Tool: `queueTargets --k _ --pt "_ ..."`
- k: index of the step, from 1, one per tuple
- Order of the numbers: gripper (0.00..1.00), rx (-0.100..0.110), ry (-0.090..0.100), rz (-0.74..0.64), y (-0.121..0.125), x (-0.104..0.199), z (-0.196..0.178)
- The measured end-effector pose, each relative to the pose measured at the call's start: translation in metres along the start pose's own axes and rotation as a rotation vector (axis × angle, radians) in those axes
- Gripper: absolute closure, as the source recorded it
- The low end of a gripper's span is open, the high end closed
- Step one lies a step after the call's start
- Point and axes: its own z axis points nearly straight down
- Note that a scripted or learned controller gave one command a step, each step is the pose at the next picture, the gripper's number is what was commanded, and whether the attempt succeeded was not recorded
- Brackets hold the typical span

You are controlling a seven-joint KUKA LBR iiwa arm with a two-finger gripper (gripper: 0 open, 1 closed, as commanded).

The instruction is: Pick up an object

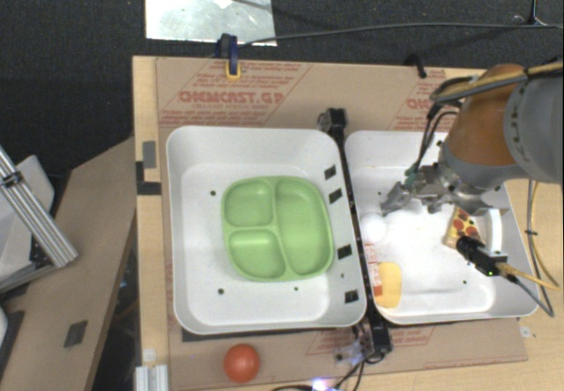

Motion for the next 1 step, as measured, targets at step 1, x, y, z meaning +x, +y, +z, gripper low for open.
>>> queueTargets --k 1 --pt "1.00 -0.004 -0.001 0.001 0.0009 -0.0009 -0.0140"
